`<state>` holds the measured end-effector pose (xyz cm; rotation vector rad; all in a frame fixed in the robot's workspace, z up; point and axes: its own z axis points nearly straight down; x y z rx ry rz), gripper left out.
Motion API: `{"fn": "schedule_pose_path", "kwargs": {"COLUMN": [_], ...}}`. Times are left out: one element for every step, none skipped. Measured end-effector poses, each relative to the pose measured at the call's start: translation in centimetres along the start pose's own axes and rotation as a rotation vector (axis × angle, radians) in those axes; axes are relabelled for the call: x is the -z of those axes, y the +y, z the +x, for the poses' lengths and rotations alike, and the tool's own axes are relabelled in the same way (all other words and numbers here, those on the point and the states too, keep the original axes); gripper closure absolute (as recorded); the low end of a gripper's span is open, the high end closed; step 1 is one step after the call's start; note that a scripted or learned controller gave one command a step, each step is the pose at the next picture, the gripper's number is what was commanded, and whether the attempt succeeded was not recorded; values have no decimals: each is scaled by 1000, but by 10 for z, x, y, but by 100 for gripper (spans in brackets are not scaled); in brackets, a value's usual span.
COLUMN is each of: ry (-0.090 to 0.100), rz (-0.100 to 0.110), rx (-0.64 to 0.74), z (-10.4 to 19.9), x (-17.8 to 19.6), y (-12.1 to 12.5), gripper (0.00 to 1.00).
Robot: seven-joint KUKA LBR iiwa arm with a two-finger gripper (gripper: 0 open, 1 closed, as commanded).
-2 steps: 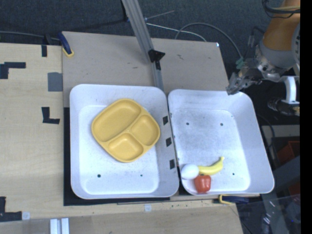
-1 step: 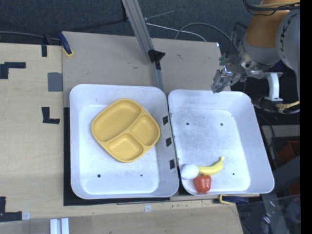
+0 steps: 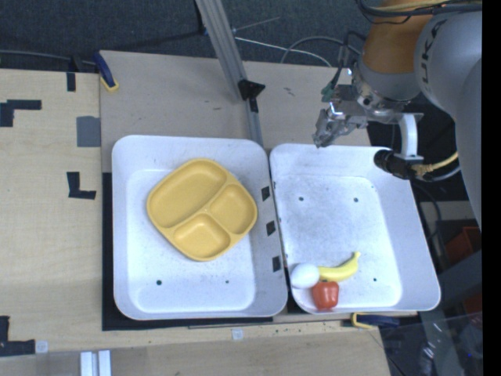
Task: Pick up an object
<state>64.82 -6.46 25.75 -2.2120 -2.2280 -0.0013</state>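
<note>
The right bin (image 3: 352, 210) holds three small things in its near left corner: a yellow banana (image 3: 342, 269), a white egg-like ball (image 3: 304, 275) and a red pepper-like piece (image 3: 326, 294). They lie close together, touching. My gripper (image 3: 323, 136) hangs above the far rim of the right bin, well away from them, its fingers pointing down and drawn close together with nothing between them.
A yellow divided plate (image 3: 202, 208) lies in the left bin (image 3: 133, 288). A grey metal post (image 3: 223, 37) slants down to the gap between the bins. Cables (image 3: 407, 163) hang by the arm at the right bin's far right corner.
</note>
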Motion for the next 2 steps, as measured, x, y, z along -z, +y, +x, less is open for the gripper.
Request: {"fn": "schedule_pose_path", "kwargs": {"ry": [-1, 0], "rz": [2, 0], "rx": [0, 1], "z": [57, 119], "x": [-18, -14], "y": [0, 1], "gripper": [100, 100]}}
